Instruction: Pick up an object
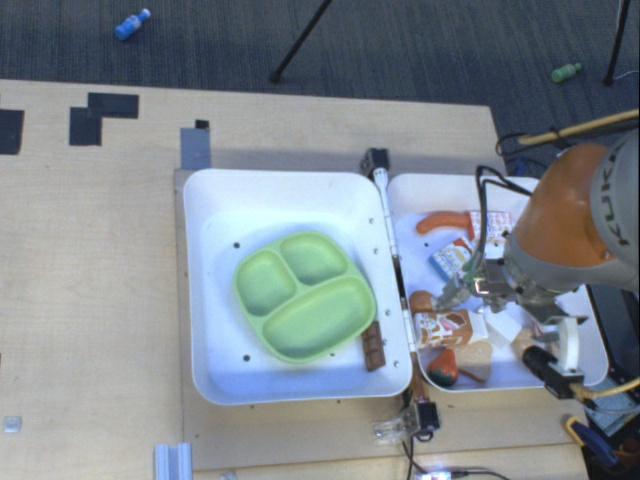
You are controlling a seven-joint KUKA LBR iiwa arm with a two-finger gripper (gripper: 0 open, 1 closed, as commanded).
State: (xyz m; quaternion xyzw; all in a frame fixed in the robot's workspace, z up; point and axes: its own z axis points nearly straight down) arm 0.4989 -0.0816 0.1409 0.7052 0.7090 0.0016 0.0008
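Gripper (462,290) low over clutter in right bin (598,368); finger state indiscernible. Risk: crowded items deflect grasp, yielding miss.

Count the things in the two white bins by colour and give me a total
Green: 1, the divided plate in the left bin
Brown: 1, the bar beside it
Orange-red: 1, the sausage-shaped piece in the right bin
Red and green: 1, the round piece
Printed packets: 2
Total: 6 I can tell apart; the arm hides more.

Even bright overhead light, soft shadows, slight blur, bluish bin (215,268) tint.
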